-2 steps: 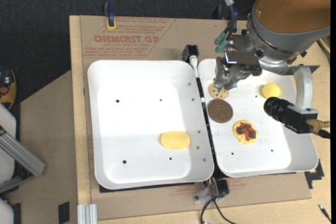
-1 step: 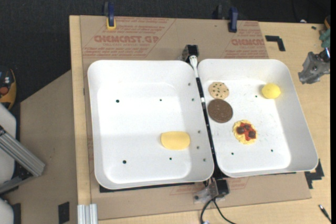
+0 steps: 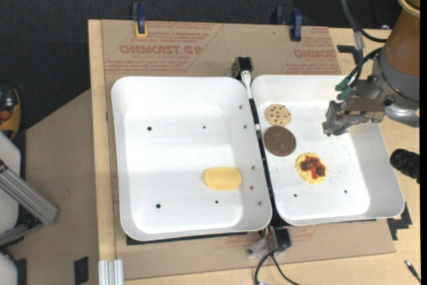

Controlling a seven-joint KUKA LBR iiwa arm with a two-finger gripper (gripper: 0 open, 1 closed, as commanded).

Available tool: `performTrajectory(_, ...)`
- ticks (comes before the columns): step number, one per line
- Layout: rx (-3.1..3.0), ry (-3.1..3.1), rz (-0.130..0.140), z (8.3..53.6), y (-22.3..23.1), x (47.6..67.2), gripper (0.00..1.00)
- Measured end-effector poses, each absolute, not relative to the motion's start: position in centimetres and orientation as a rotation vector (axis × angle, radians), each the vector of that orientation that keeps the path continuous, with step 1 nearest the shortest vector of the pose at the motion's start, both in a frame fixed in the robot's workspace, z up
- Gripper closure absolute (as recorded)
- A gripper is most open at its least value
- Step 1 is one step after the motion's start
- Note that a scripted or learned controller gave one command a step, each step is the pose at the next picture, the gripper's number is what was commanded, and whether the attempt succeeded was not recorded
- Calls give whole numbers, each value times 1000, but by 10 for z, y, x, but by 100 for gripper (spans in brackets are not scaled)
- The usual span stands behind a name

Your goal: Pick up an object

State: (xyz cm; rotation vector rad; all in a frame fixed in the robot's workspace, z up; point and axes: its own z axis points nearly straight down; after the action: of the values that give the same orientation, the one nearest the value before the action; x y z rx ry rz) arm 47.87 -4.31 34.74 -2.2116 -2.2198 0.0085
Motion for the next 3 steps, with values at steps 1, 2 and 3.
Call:
performTrajectory(1,-2212,-2218,11,247,-11,482,100)
performTrajectory(2,-2218,-2229,-7,296,31,480,100)
performTrajectory(3,-2223,-2213,7,240,-13,478,100)
